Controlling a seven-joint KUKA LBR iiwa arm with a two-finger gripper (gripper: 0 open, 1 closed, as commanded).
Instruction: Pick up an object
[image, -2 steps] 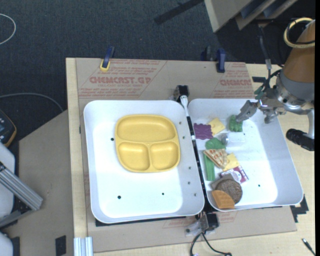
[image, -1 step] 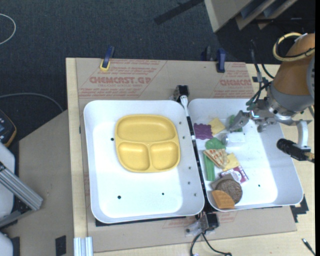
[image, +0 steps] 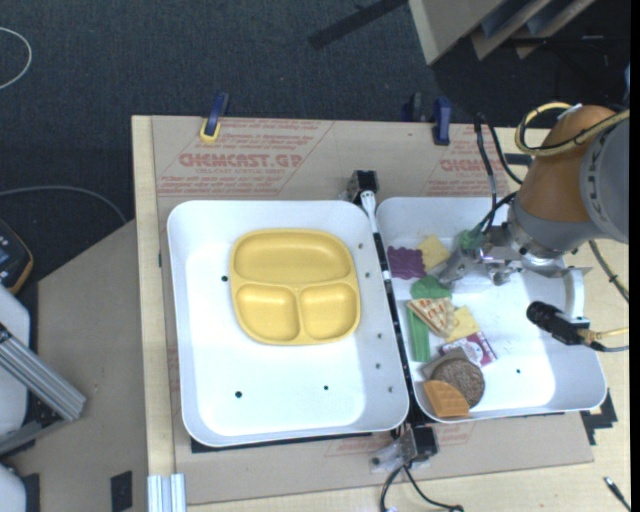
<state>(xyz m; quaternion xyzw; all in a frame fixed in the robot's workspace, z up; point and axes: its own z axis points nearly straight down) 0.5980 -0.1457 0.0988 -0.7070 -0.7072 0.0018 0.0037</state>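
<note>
In the right white bin (image: 570, 385), the grey two-finger gripper (image: 462, 262) hangs with fingers spread, holding nothing. Just below lies a small green plastic toy (image: 430, 288). It looks light and hard; grab its narrow sides.

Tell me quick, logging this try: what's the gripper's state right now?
Gripper: cannot be told; it sits low in the right bin beside the toy food.

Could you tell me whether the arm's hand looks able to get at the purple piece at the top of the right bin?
Probably yes. The purple piece lies uncovered near the divider, and the hand hovers just to its right over the same right bin, with nothing between them.
</note>
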